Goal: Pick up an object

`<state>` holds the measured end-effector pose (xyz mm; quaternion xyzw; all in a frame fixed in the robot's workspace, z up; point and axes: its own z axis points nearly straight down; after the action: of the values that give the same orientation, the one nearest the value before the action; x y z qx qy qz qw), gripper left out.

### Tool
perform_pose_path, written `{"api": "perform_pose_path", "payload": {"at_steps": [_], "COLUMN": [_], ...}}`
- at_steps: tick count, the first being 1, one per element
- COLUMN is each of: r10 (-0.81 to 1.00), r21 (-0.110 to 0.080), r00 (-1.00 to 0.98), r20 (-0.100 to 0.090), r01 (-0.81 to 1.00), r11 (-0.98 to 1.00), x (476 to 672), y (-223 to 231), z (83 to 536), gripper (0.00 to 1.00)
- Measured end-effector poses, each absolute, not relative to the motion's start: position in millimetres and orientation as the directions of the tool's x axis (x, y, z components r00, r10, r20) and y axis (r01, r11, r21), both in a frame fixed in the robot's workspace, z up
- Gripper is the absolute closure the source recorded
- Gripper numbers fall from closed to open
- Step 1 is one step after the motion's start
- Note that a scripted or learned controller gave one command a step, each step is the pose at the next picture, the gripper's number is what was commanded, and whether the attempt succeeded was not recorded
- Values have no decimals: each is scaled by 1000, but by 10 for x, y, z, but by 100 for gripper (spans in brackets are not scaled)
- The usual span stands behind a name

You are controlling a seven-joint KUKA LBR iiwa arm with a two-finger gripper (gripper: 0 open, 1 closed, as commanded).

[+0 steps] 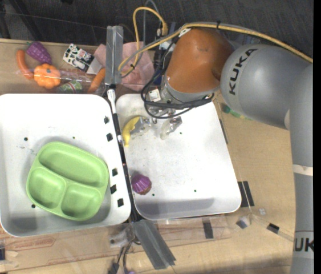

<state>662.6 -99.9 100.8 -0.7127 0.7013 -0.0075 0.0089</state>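
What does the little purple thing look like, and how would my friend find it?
Look in the right-hand shallow white bin, the one under the grey robot arm. Near its lower left corner, close to the divider between the bins, lies a small round purple toy. The yellow banana-shaped toy near the claw is longer and curved.

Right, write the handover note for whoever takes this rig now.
Gripper: low in the right bin, at its far-left corner, beside the yellow banana. No object visibly between the jaws; whether they are open or shut is unclear.
Purple object: on the right bin floor, near its left edge.
Green divided plate: in the left bin.
Done: arm is in place over the banana.
Left: grasp and lift an object.
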Motion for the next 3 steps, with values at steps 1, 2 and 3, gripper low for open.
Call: {"api": "perform_pose_path", "payload": {"at_steps": [1, 2, 3], "r10": [-872, -533, -679], "r21": [-11, -5, 1], "r00": [490, 846, 734], "r20": [4, 1, -4], "r01": [-872, -533, -679], "r11": [-490, -846, -734], "x": [6597, 6575, 5623], "y": [-892, -917, -1253], "z": [968, 930, 912], "gripper": [0, 0, 0]}}
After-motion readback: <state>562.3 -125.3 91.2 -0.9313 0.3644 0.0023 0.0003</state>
